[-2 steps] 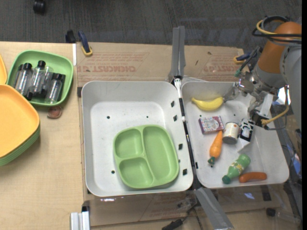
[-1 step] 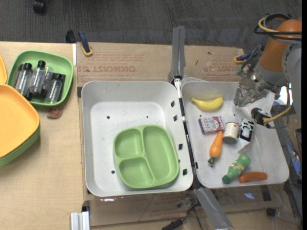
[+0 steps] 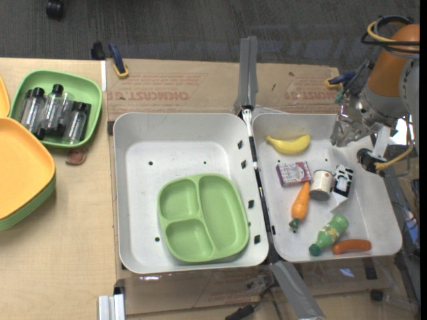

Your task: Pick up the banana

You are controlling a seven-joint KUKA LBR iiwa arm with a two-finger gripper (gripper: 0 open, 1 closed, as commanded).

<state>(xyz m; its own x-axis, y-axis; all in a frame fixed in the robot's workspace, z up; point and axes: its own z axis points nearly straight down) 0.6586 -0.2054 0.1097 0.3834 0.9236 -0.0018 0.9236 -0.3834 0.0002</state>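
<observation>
A yellow banana [image 3: 289, 143] lies near the far edge of the right bin [image 3: 381, 199], curved side down, free of other items. My gripper [image 3: 341, 135] hangs over the far right corner of that bin, well to the right of the banana, below the orange band of the arm. Nothing shows between its fingers.
The right bin also holds a pink packet [image 3: 293, 173], a small can [image 3: 321, 184], a black-and-white item [image 3: 342, 181], a carrot [image 3: 300, 203], a green bottle [image 3: 329, 235] and a red sausage [image 3: 351, 247]. A green divided plate [image 3: 201, 217] sits in the left bin [image 3: 133, 179].
</observation>
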